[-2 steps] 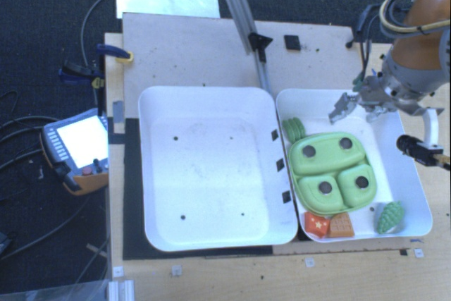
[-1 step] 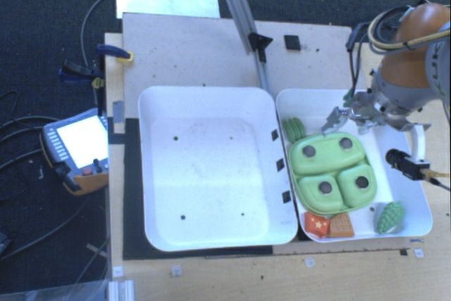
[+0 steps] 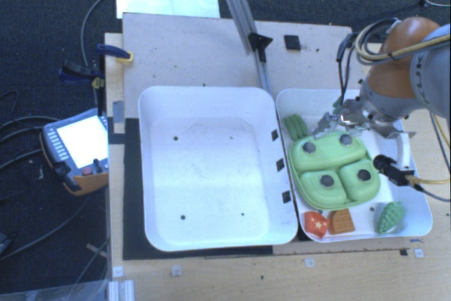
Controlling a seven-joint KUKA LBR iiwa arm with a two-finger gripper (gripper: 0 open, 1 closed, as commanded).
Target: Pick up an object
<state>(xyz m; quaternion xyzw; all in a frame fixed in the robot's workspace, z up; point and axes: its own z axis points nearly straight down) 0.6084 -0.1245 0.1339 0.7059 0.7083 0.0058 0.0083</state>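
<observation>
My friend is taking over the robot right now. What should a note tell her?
Gripper: hovering over the back of the right bin, just above the green tray; whether the jaws are open is hard to tell, and nothing shows between them.
Things, all in the right bin: big green tray with three pockets, small green piece behind it, red piece, orange piece and a green ridged toy along the front.
Done: nothing picked up yet.
Left: grasp one thing and lift it.
</observation>
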